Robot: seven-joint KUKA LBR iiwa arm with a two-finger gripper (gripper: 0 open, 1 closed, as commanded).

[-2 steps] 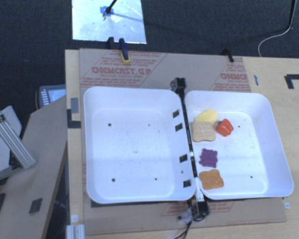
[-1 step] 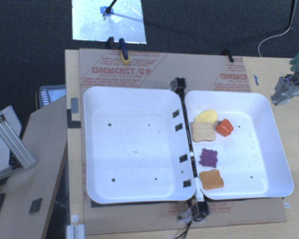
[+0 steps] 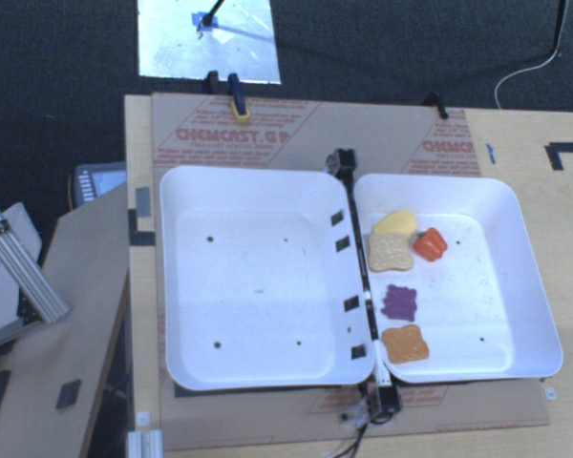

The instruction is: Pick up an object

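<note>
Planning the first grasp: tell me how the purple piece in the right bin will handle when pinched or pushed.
The purple piece looks flat with a lobed outline, so it should slide rather than roll. Lying low on the right bin floor, it may be hard to pinch. It probably is light, maybe toy food.

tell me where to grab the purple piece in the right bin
Grip the purple piece across its two side edges, coming straight down from above. It lies flat, with free floor to its right; the tan piece above and orange-brown piece below sit close.
</note>
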